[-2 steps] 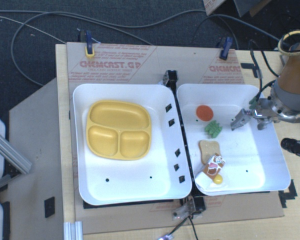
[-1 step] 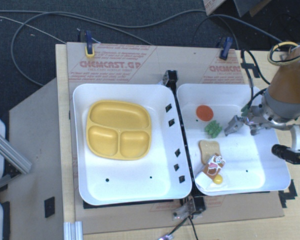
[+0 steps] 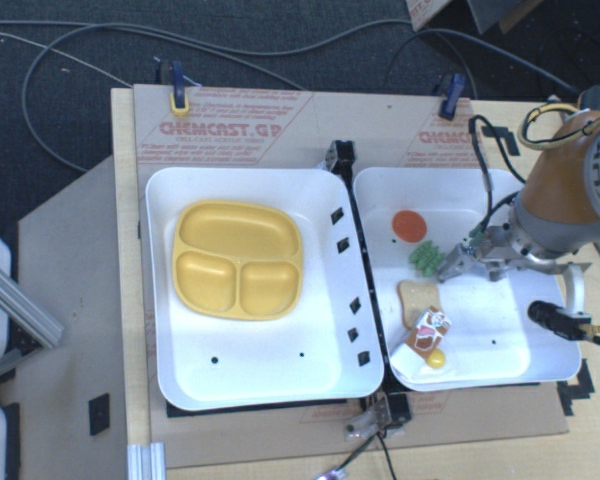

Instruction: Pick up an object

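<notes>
The right bin (image 3: 500,363) holds several small items: a red round slice (image 3: 410,225), a green leafy piece (image 3: 426,258), a tan slice of toast (image 3: 417,297), and a red-and-white packet (image 3: 429,331) with a small yellow ball (image 3: 435,359) against it. My gripper (image 3: 456,262) hangs low over the right bin, its tip just right of the green piece and close to it. The grey arm with its orange band (image 3: 560,183) comes in from the right. Nothing shows as held.
The left bin (image 3: 170,298) carries a yellow divided plate (image 3: 238,259). A black divider with clips (image 3: 355,278) runs between the bins. Cables (image 3: 490,158) loop above the wrist, and a black part (image 3: 555,317) of the arm sticks out over the right bin's right side.
</notes>
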